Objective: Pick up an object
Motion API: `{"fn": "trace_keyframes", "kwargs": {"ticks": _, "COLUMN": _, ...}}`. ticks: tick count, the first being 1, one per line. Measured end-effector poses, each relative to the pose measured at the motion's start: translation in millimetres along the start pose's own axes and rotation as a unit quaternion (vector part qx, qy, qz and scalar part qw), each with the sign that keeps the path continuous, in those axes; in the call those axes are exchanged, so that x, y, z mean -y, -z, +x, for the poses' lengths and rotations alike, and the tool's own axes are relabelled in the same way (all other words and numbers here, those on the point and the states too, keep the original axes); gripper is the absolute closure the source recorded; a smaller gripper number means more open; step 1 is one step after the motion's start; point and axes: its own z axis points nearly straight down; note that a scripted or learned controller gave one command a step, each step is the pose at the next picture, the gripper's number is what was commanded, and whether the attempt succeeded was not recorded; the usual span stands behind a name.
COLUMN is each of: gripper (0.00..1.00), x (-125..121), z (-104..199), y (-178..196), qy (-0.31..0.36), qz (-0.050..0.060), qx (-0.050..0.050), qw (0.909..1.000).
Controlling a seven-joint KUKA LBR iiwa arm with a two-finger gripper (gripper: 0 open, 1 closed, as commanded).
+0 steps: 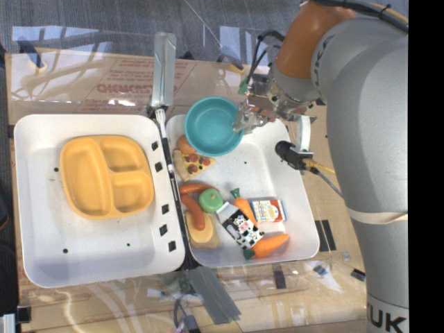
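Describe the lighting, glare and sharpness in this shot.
Camera view: even, soft light with faint shadows; bluish window reflections glare on the bench above the left bin; the teal bowl and yellow divided plate look sharp; the gripper is slightly soft.

The teal bowl (212,125) is round and deep, with its opening turned up. It sits tilted at the far end of the right bin (300,207), its rim overlapping a pizza slice (191,159). The gripper (247,118) touches its right rim.
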Motion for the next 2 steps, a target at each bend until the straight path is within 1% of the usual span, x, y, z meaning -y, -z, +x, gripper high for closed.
{"fn": "trace_keyframes", "kwargs": {"ticks": 1, "gripper": 1.0, "x": 1, "z": 1, "y": 7, "qy": 0.003, "qz": 0.003, "qx": 0.0, "qw": 1.0}}
{"fn": "trace_keyframes", "kwargs": {"ticks": 2, "gripper": 1.0, "x": 33, "z": -32, "y": 95, "qy": 0.07, "qz": -0.001, "qx": 0.001, "qw": 0.9976}}
